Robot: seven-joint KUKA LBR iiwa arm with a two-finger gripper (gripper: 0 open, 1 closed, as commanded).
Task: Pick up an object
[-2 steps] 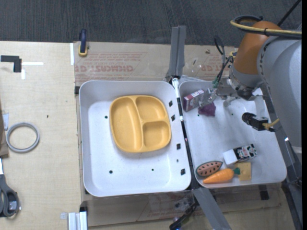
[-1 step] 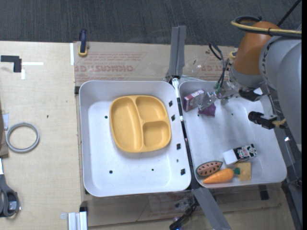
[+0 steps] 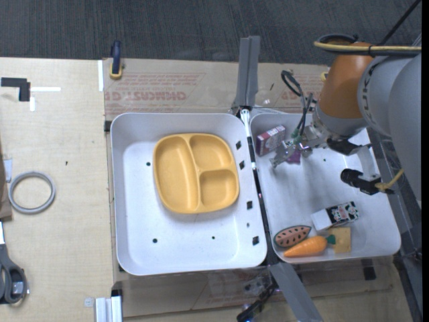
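My gripper [image 3: 287, 154] hangs low over the back left part of the right bin [image 3: 375, 247], just right of a small purple and white box [image 3: 269, 139] that lies by the bin's left wall. Whether the gripper touches the box cannot be told. At the front of this bin lie an orange carrot [image 3: 305, 247], a brown speckled oval piece [image 3: 293, 235], a black and white carton [image 3: 339, 213] and a tan block [image 3: 341, 240], all well apart from the gripper.
A yellow divided plate [image 3: 196, 173] lies in the left bin [image 3: 134, 240]. A grey divider rail [image 3: 247, 72] runs between the bins. On the bench at left lie a grey ring [image 3: 29, 192] and scissors [image 3: 12, 282].
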